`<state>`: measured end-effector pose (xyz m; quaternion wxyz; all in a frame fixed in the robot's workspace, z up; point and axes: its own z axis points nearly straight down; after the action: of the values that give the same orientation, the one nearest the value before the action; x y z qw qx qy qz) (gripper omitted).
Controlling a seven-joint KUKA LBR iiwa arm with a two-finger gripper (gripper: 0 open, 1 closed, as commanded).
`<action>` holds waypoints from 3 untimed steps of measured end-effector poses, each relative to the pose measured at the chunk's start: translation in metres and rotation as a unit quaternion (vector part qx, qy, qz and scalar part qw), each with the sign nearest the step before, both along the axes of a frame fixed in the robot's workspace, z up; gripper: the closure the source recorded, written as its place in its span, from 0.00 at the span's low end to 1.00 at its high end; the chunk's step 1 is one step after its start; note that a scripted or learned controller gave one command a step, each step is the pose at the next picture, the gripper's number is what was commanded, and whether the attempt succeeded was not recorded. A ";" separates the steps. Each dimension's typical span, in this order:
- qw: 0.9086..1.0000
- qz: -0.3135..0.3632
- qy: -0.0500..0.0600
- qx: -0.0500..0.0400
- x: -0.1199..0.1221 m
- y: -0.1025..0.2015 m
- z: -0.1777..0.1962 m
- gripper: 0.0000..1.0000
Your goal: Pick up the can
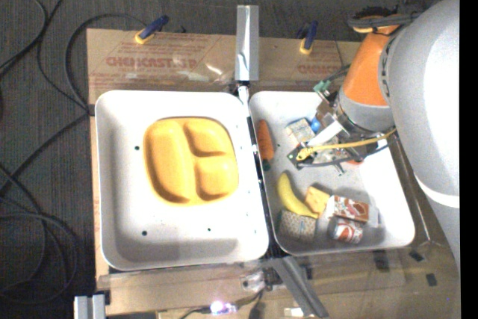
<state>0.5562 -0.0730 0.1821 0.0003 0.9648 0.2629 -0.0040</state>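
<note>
The can (pixel 346 232), red and white, lies on its side near the front wall of the right bin (pixel 399 198). A red and brown carton (pixel 352 210) lies right behind it, touching or nearly touching. My gripper (pixel 336 155) hangs over the middle of the right bin, behind the can and a good way apart from it. The arm comes in from the right and hides the bin's back right corner.
Also in the right bin: a carrot (pixel 264 140) along the left wall, a blue and white box (pixel 300 130), a banana (pixel 292 197), a yellow wedge (pixel 317 199) and a grey-green item (pixel 298 225). The left bin (pixel 119 183) holds a yellow divided plate (pixel 192 160).
</note>
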 end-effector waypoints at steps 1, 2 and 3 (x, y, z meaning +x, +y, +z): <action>1.000 0.012 -0.001 0.000 0.004 -0.016 0.000 1.00; 0.999 -0.039 0.000 0.001 -0.053 0.016 0.000 1.00; 0.997 -0.082 -0.001 0.001 -0.052 0.070 0.021 1.00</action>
<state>0.5045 -0.0030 0.2032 -0.0003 0.9831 0.1832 -0.0026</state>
